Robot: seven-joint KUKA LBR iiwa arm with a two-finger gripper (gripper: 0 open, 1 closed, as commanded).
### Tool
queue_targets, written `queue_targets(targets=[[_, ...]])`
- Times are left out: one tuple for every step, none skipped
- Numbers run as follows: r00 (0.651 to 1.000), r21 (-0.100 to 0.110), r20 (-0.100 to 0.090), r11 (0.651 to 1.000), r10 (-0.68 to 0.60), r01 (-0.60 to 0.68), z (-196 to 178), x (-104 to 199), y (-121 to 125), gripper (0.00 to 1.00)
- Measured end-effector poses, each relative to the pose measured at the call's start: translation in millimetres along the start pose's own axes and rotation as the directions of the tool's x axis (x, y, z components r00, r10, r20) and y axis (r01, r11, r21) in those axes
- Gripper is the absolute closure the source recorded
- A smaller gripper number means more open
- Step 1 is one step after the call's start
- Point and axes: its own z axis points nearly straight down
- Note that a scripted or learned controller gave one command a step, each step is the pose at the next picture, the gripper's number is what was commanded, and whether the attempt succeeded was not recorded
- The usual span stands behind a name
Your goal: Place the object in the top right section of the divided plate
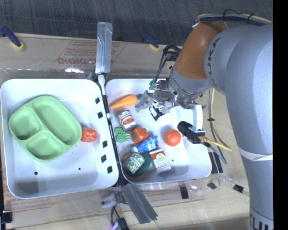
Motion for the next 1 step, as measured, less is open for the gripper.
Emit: queue_targets(targets=[[0.850,-0.003,0.004,0.850,-0.528,0.528,-64.7,-16.4,6.4,0.00]])
